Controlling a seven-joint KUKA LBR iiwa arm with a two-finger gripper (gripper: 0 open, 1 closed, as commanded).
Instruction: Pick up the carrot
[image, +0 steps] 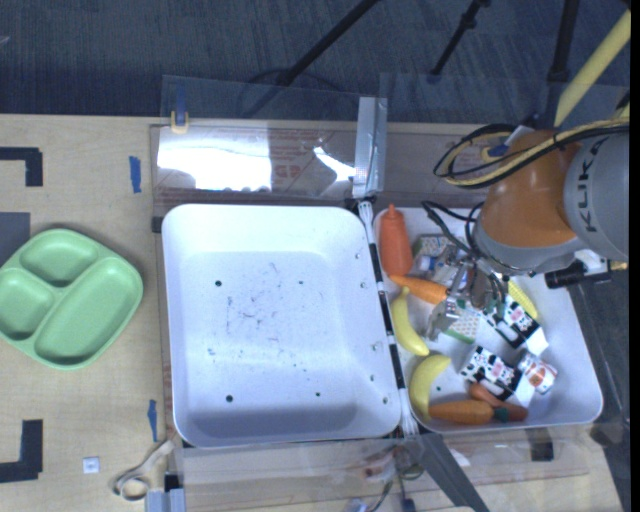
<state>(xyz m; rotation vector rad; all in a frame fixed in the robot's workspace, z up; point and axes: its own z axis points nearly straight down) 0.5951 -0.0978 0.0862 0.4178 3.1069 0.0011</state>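
Carrot (425, 291) lies in the right bin (585, 385), near its left wall beside a banana (407, 328), apart from the arm's jaws (462, 300), which hover just to its right; whether they are spread or clenched I cannot tell. Judging by this, the approach is in hand, and the grasp calls for a short leftward shift and descent. Room is tight: wall left, toys crowding right

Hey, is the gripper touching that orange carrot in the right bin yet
Cannot tell. In the camera view the gripper hangs just right of the carrot, whose right end runs up to the gripper's body, so no clear contact or gap shows.
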